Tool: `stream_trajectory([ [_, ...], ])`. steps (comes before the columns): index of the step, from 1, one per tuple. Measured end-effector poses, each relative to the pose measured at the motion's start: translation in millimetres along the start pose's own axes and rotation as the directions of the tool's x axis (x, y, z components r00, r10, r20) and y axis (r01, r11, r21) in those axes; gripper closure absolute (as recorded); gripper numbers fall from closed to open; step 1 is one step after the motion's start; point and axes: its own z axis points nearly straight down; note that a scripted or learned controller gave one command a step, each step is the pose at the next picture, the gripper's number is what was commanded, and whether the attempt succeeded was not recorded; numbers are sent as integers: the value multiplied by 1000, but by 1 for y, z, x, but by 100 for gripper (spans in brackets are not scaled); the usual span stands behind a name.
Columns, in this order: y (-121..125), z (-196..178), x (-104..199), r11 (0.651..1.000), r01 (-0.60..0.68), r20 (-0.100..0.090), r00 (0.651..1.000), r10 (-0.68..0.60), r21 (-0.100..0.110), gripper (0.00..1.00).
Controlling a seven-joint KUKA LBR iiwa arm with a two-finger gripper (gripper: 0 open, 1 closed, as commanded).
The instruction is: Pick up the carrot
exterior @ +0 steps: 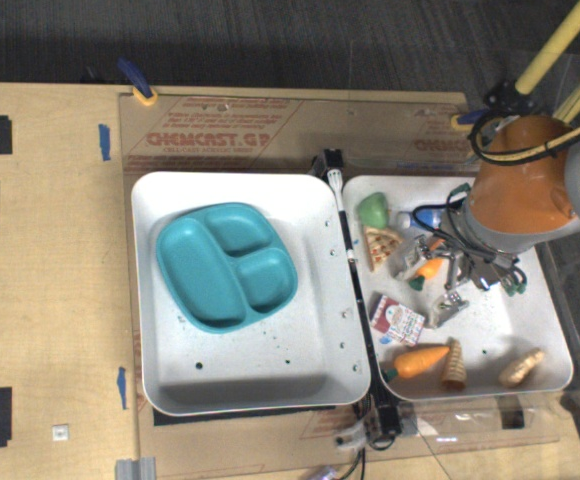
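Orange and tapered, lying flat near the front wall of the right bin (555, 313): the carrot (420, 361), greenish end toward the divider between the bins. Touching or almost touching a ribbed tan cone (454, 363) on its right, with a red-and-white packet (397, 320) just behind it. Well apart from the gripper (448, 273), which hangs farther back in the same bin over a tangle of small things. Cannot tell how far open the gripper is, nor whether anything is in its hold.

Main risk, as a judgement: closing on the wrong thing. Right under the gripper, a small orange-and-green piece (429, 267), easy to mistake for the target by colour. Too small here to name with confidence.

Second risk: crowding around the carrot itself. Likely to catch the cone or the packet along with it, or to nudge the carrot against the front wall and roll it out of the grasp.

Third: a smooth, rounded body, so prone to slipping from an off-centre pinch.

Further off, little to interfere: a green lump (373, 209) at the back, a tan piece (522, 366) front right, a teal divided plate (228, 265) in the left bin (160, 358).
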Motion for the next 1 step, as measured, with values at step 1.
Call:
stream_trajectory([
  [1, 0, -14, -5, 1000, 2, 15, 1000, -2, 6, 100],
])
